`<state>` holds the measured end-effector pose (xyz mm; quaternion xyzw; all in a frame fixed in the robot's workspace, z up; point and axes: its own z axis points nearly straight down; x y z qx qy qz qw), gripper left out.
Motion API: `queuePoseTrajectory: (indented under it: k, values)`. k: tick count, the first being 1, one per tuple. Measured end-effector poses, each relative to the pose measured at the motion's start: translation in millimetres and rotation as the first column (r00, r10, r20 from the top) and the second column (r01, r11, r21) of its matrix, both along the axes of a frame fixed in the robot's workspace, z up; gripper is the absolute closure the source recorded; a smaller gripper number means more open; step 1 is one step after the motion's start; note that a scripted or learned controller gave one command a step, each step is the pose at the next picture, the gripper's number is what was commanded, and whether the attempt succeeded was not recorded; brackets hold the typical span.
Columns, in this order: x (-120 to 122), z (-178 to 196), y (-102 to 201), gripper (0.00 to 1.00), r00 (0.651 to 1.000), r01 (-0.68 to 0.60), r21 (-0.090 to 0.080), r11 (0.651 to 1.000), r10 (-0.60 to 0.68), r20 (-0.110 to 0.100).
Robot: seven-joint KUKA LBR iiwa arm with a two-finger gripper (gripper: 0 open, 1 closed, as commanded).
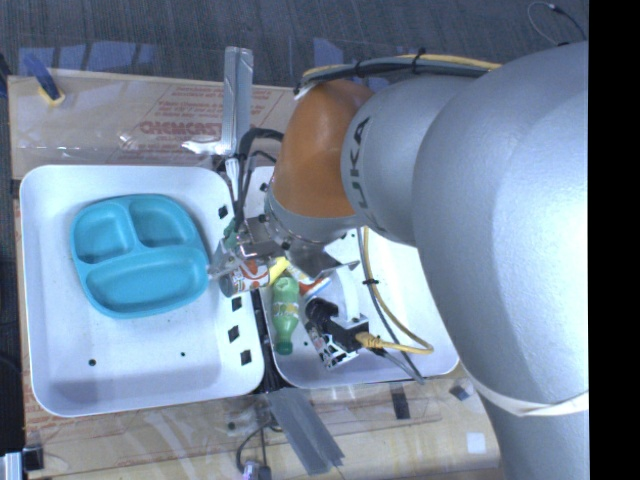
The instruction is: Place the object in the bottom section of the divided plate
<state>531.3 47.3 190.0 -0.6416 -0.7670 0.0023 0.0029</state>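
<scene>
The robot's hand (240, 266) hangs low over the wall between two white bins, its wrist crowded with brackets and cabling. Whether it is open or closed cannot be told from this angle, and no object can be made out in its grip. Just below the hand, a green bottle-shaped object (284, 313) lies lengthwise in the right bin (398, 298), close against the wall shared with the left bin (60, 368). This is probably the item the task means, and it is not on the plate.

Well to the left, the blue divided plate (140, 253) sits in the upper half of the left bin. It has two small compartments at the top, and its broad bottom section (145, 280) is bare. By this view the job is at an early stage: the pick-up, the carry across the wall and the placing in the bottom section all appear left to do.

The grey arm (480, 218), with its orange band, covers most of the right bin, hiding whatever else may lie there. Orange and white flecks beside the hand are too blurred to name, and dark marks on the left bin's floor and wall are too small to identify. Both bins rest on a wooden table (150, 438), with a clear plastic sheet (180, 123) printed in red at its far edge.
</scene>
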Motion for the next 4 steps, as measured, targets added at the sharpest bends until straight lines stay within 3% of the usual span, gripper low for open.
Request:
queuePoseTrajectory:
  k: [1, 2, 3, 4]
  values:
    - [0.1, 0.1, -0.1, 0.00, 1.000, 0.000, 0.000, 1.000, 0.000, 0.000]
    - [7.3, 0.8, 1.2, 0.00, 0.990, -0.140, 0.000, 0.990, 0.140, 0.005]
    - [-8.9, 0.4, -46.2, 0.00, 0.989, -0.145, 0.001, 0.989, 0.145, 0.002]
    - [-8.3, 9.4, -46.0, 1.00, 0.989, -0.149, 0.001, 0.989, 0.149, 0.000]
